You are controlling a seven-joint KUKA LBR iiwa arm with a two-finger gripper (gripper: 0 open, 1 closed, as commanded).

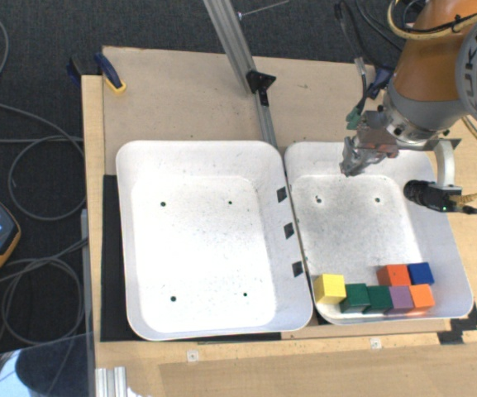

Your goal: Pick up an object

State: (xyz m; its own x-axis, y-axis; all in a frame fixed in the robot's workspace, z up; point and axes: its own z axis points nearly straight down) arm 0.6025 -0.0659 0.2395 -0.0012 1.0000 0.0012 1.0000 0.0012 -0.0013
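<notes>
Camera view: the claw (355, 165) hangs over the far edge of the right bin (350, 222); its opening cannot be determined. The blocks (376, 289) cluster against that bin's near wall, well apart from the claw, probably having slid there.

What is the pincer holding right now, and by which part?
Nothing is seen in the pincer: it hangs over the far end of the right bin, apart from the blocks bunched at the near edge.

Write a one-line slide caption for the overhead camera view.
Gripper hovers over the right bin's far edge; coloured blocks cluster at its near edge.
</notes>
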